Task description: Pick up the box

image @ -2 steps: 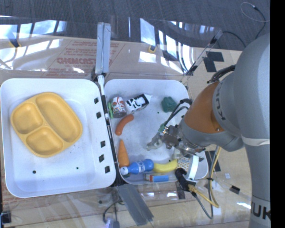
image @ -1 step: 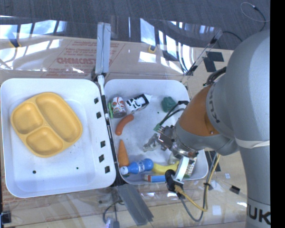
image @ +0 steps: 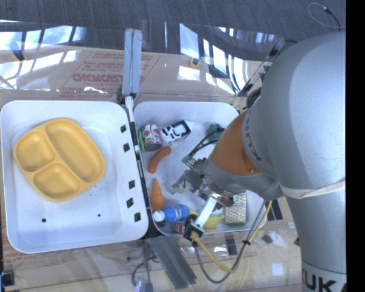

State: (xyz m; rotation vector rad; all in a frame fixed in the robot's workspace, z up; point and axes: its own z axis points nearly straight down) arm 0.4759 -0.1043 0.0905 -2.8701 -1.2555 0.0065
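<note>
Desk (image: 61, 78) seen from above at a slant, bearing two shallow white bins side by side.

Left bin (image: 24, 224): yellow divided plate (image: 58, 158) with three compartments, lying towards the far left corner.

Right bin (image: 170, 111): several small things, partly hidden under the arm (image: 292, 120).
- Box (image: 176, 131), black and white, near the far wall, lying tilted, just beside the can (image: 149, 137) on its left. Apart from the tool, nothing touching it from above.
- Reddish sausage (image: 160, 158), lying slantwise in front of the can.
- Orange carrot (image: 156, 194), close to the bin's left wall.
- Blue bottle (image: 173, 213) with a white cap, on its side at the near wall.
- Yellow item (image: 213, 221) and green-and-white chequered item (image: 236, 208), at the near right, beside the wrist.
- Green item (image: 214, 131), at the far right, half under the arm.

Tool (image: 185, 183): low over the middle of the right bin, between the sausage and the chequered item, well short of the box. Open or closed: cannot tell, the working end being too blurred and crowded to read. Nothing visibly gripped.

Orange band (image: 231, 154) just above the wrist; yellow cable (image: 216, 263) looping from it over the bin's near edge.
</note>
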